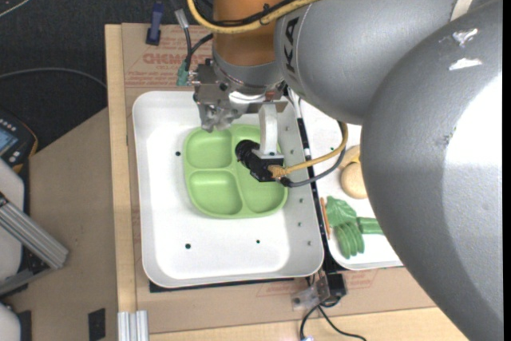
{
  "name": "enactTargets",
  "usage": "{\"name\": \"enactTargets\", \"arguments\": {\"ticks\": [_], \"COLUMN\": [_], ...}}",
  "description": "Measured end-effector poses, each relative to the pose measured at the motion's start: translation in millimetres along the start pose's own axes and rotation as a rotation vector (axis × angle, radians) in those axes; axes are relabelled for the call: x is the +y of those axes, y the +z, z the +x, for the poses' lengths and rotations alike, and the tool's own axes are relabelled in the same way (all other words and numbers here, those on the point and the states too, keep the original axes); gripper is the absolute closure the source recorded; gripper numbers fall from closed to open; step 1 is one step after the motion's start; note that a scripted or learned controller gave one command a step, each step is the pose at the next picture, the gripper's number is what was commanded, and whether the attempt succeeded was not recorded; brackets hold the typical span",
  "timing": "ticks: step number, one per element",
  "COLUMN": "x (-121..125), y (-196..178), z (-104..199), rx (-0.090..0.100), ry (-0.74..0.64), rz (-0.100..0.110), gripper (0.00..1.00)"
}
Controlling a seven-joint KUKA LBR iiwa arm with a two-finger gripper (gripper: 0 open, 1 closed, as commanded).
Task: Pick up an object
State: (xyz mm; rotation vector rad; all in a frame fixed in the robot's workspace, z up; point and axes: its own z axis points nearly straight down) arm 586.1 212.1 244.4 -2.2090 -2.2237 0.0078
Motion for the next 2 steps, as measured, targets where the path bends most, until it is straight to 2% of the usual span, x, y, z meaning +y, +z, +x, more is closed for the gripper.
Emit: {"name": "enactTargets", "arguments": {"ticks": [1,2], "x": [-72.2,-96.5], "y": [-8.8,-150.9], "z": [-44.8,-34.3], "rx": [-0.003,0.006], "ry": [0.01,0.003], "rz": [-0.002,-0.025], "gripper": [1.0,1.0]}}
